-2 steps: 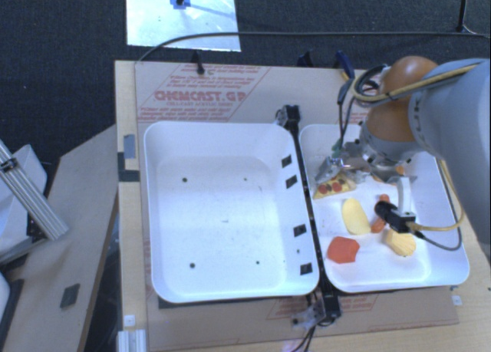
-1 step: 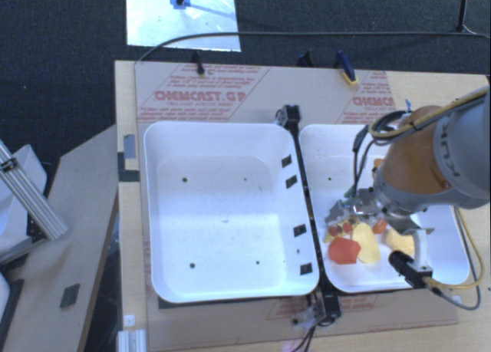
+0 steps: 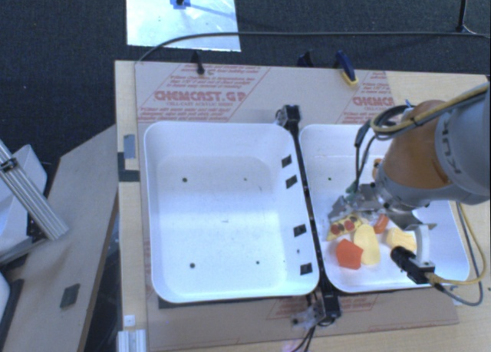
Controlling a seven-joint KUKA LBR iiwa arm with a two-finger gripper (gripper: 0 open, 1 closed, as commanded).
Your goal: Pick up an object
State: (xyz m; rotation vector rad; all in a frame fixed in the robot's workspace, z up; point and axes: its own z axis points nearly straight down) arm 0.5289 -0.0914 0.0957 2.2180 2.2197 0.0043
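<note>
Item: right-hand white bin point(image 3: 326, 143), holding a small cluster of objects toward its near edge; the left-hand white bin point(image 3: 222, 212) sits just beside it on the tabletop point(image 3: 230, 86). Contents of the cluster: a red block point(image 3: 349, 254), a pale yellow piece point(image 3: 368, 245) touching it on the right, another yellow piece point(image 3: 400, 238) further right, and small red and yellow bits point(image 3: 343, 225) just above the red block. Arm: grey with an orange band point(image 3: 410, 155), reaching in from the right and bent low over the right bin. Gripper point(image 3: 354, 206): down at the upper edge of the cluster; its state cannot be told, as the wrist hides much of it and the metal parts blur together. Key relation: the cluster lies directly toward the near rim from the gripper, the small bits closest, the red block just beyond. No object appears lifted.
</note>
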